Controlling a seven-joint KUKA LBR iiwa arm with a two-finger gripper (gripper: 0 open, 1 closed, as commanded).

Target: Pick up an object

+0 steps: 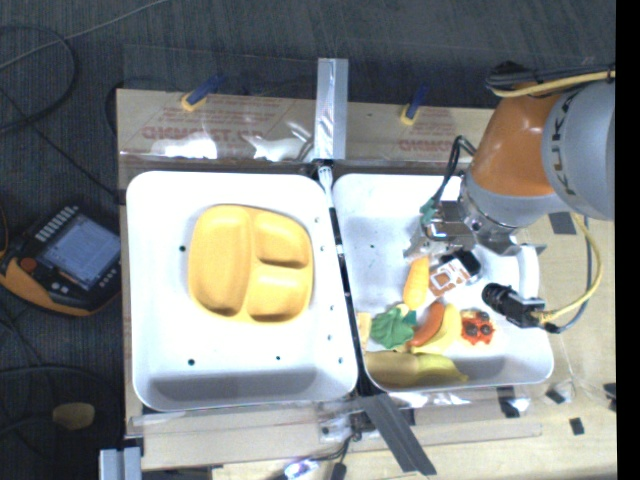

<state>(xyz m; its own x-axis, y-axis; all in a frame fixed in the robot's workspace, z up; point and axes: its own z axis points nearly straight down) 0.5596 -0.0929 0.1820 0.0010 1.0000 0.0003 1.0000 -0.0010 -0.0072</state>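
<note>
Approach step: tool (450,240) over right bin (380,208), grip state indeterminate; next, descend on yellow corn (415,281) at 7 o'clock.

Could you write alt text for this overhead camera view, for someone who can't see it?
A grey and orange robot arm reaches from the right over the right white bin, above a heap of small toy foods at its near end. The left white bin holds a yellow divided tray.

We see small toys (432,320) heaped in the right bin (380,208): yellow, orange, green pieces touching.
</note>
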